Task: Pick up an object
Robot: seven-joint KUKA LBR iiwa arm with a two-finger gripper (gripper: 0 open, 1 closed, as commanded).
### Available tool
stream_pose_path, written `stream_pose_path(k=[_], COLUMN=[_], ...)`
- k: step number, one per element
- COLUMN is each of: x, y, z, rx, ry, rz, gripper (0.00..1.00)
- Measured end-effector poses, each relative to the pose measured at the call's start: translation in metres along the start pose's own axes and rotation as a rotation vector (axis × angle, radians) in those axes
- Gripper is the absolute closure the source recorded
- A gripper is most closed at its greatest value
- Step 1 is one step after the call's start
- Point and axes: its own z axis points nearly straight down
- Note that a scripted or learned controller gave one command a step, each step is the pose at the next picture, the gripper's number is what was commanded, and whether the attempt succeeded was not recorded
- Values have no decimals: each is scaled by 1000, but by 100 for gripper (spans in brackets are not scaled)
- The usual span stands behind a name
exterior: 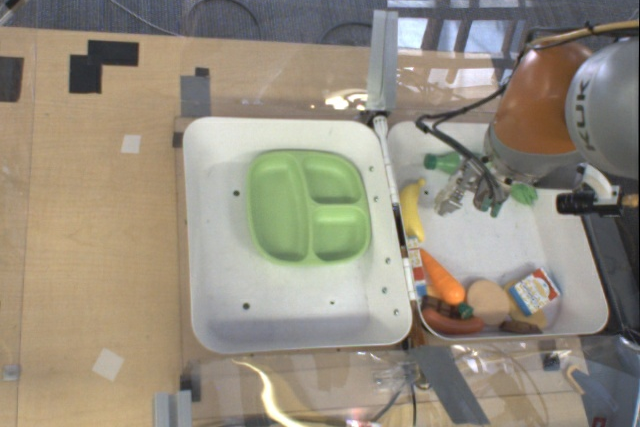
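The hand (470, 192) hangs over the right bin (575, 245); I cannot tell its state. The toy banana (411, 211) against that bin's left wall looks light, stiff and slick, best gripped across its middle. Carrot (443, 278), sausage (452, 321), small carton (532, 292) crowd the near end; the left bin (220, 215) holds a green divided plate (306, 206).

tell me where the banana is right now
The banana lies in the right bin, against its left wall, just above the carrot.

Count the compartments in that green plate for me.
3 in the green plate, left bin: one long along its left side, two smaller stacked on its right. None appear hidden.
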Motion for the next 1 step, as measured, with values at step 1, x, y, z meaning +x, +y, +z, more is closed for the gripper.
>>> stream_pose_path(k=[1], x=[-25], y=[-44], z=[-146], rx=[5], ry=[8], rz=[-139], gripper=[100])
